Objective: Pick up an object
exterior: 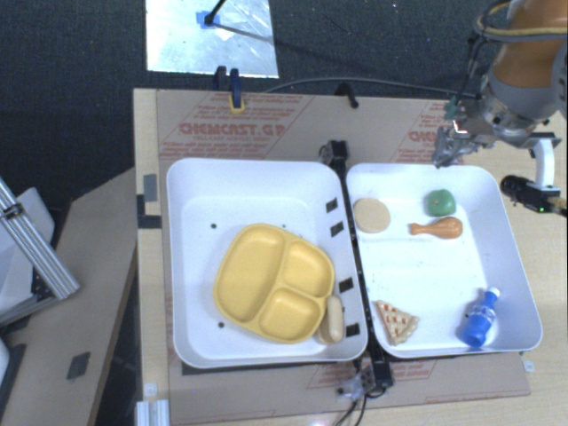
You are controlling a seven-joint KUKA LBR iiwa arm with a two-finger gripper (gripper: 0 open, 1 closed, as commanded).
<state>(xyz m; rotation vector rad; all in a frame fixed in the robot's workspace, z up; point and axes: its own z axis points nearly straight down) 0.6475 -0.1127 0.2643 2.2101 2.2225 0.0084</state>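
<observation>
Overhead, gripper [446,152] above right bin's [506,229] far rim | fingers unreadable | green ball [439,202], drumstick [437,229] nearest

Left bin [191,238]: divided tray [273,282], bread roll [334,319] touching its right | Right bin [510,238]: cookie [372,214] far-left, ball [439,202] behind drumstick [437,229], waffle slice [396,321] near-left, bottle [477,319] near-right

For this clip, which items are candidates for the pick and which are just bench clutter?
Pick candidates:
- green ball, drumstick, round cookie, waffle wedge, blue bottle, all in the right bin
- yellow tray and bread roll, in the left bin

Lying about:
- clamp
- foil sheet

The end effector hovers at the right bin's far rim.
</observation>
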